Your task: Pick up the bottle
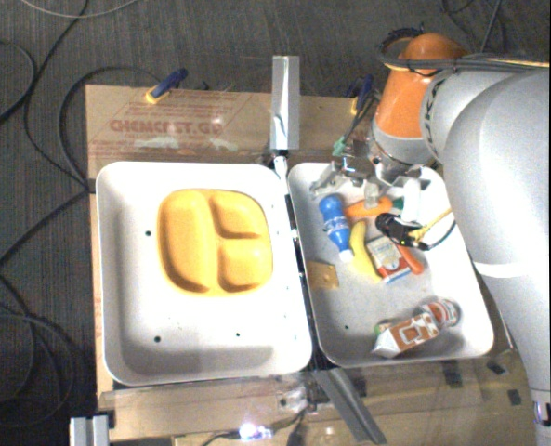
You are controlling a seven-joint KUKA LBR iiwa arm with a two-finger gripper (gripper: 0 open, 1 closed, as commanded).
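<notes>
A small blue bottle (334, 219) with a white band lies in the right bin (461, 277), near its upper left corner. My gripper (364, 184) hangs over the far end of that bin, just up and to the right of the blue bottle and close above an orange item (361, 208). The grey arm with its orange band (407, 100) reaches in from the right and hides the bin's far right corner. Nothing shows held in the gripper.
Beside the bottle lie a yellow banana-shaped item (359, 241), a small orange and white carton (391, 256) and a brown card square (323, 275). A brown-labelled container (414, 328) lies at the near end. The left bin (126, 323) holds a yellow divided tray (215, 240).
</notes>
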